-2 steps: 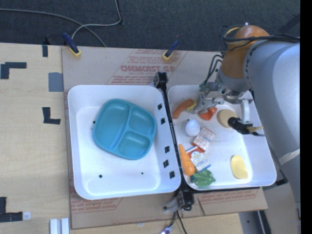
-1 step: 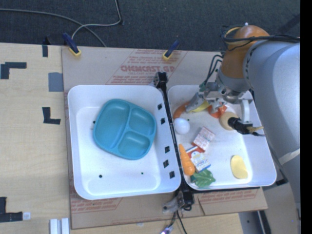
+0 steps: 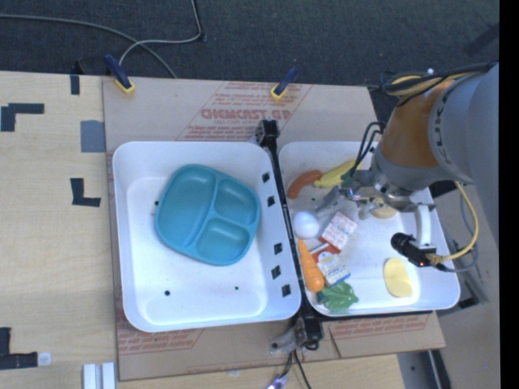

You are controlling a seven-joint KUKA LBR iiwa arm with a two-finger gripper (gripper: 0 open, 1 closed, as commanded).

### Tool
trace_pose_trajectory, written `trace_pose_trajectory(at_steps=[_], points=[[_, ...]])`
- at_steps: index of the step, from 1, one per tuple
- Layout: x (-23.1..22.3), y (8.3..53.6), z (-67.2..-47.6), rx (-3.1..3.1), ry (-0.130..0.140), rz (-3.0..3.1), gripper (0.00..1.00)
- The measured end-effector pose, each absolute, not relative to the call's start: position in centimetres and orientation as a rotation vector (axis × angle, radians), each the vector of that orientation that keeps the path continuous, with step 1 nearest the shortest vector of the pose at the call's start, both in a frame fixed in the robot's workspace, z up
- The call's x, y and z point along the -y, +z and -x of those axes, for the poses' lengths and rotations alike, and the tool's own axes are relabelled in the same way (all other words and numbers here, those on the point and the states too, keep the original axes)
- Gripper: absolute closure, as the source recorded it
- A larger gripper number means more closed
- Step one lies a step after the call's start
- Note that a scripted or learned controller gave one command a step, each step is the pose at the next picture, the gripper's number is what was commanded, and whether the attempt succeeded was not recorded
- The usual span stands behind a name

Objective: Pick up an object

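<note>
Arm low over the right bin, among the toy food.

Nearest me in the right bin [image 3: 422,302] lie a green leafy piece [image 3: 338,296], a carrot [image 3: 309,267] and a pale yellow piece [image 3: 397,278]; behind them a red-and-white packet [image 3: 337,232] and a white ball [image 3: 306,224]. The gripper [image 3: 354,197] hangs above the packet, and I cannot tell how it stands. Farther back a sausage [image 3: 302,181] lies. In the left bin [image 3: 130,217] sits a blue divided plate [image 3: 208,214].

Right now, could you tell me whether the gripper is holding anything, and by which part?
It cannot be told: the gripper is low in the right bin beside the yellow banana, its tip hidden.
</note>
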State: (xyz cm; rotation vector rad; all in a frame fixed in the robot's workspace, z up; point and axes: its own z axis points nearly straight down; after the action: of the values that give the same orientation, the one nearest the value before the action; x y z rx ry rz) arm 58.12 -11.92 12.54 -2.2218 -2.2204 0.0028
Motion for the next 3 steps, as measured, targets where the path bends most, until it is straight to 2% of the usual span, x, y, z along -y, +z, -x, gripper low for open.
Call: trace_pose_trajectory(at_steps=[1, 2, 3], points=[[11.8, 8.6, -59.5, 2.223, 0.001, 2.222, 0.00], [10.6, 8.6, -65.1, 2.225, 0.003, 2.225, 0.00], [10.7, 8.5, -66.4, 2.214, 0.033, 2.216, 0.00]])
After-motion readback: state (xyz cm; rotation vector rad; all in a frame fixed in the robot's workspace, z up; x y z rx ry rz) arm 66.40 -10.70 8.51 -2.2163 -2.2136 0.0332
